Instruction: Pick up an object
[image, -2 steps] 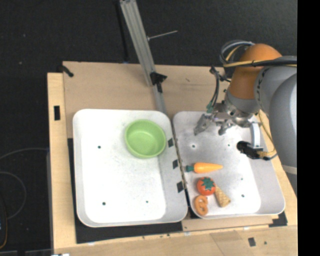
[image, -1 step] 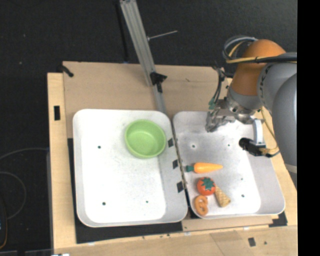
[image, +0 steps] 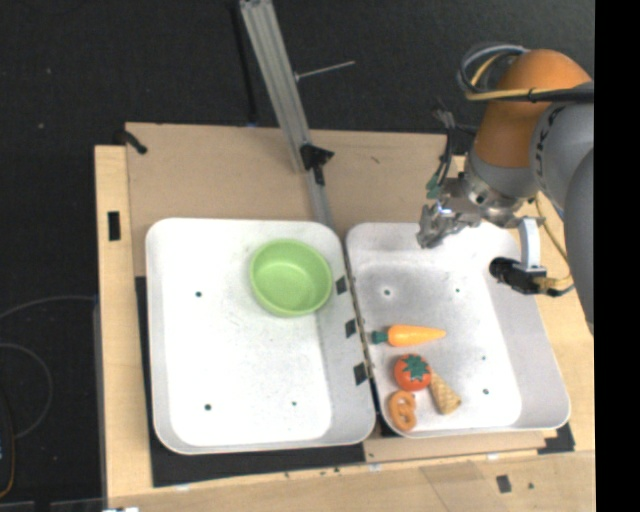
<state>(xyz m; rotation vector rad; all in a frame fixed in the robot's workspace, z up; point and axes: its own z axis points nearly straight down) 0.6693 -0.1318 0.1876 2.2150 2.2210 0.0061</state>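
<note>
The tan counter (image: 215, 175) carries two shallow white bins side by side: the left bin (image: 190, 400) toward its left edge, the right bin (image: 520, 385) toward its right edge, touching along the middle.

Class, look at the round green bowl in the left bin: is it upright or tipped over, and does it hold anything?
Upright and empty. The round green plastic bowl shows its open mouth to the camera, with a bare green inside.
</note>
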